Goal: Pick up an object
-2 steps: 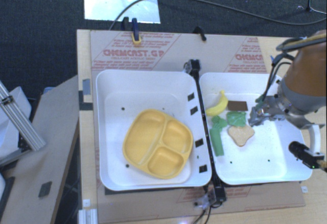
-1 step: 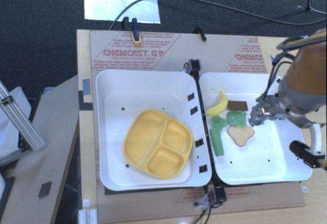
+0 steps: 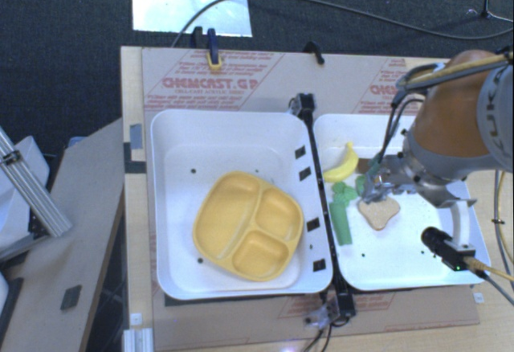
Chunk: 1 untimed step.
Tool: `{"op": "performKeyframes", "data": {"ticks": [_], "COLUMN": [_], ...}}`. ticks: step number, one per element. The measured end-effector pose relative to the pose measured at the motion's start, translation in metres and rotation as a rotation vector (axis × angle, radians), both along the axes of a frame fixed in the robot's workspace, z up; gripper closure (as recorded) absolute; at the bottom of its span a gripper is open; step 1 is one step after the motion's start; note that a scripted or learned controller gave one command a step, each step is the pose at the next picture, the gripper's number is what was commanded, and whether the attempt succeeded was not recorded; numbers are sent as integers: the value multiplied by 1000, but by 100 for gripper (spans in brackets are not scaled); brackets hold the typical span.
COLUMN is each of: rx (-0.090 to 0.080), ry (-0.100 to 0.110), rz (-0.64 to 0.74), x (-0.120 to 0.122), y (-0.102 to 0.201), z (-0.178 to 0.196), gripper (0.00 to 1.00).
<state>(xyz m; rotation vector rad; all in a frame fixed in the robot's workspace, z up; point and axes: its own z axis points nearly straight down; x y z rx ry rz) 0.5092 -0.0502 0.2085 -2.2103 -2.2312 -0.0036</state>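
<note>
In the right bin lie a yellow banana, a green piece stretched along the bin's left side, and a tan bread-slice shape. My gripper hangs low over the bin, just above the bread slice's upper left edge and right of the green piece. Nothing shows between its tips, and its lower part blends with the objects beneath it. The left bin holds a yellow divided plate.
A black divider with clips runs between the two bins. The arm's large body overhangs the right bin's upper right part. The lower half of the right bin floor is bare white.
</note>
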Motion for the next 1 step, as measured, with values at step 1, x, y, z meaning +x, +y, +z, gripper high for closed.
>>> {"op": "performKeyframes", "data": {"ticks": [1], "rx": [0], "ry": [-1], "rz": [0], "x": [-2], "y": [52], "z": [-6], "gripper": [100]}}
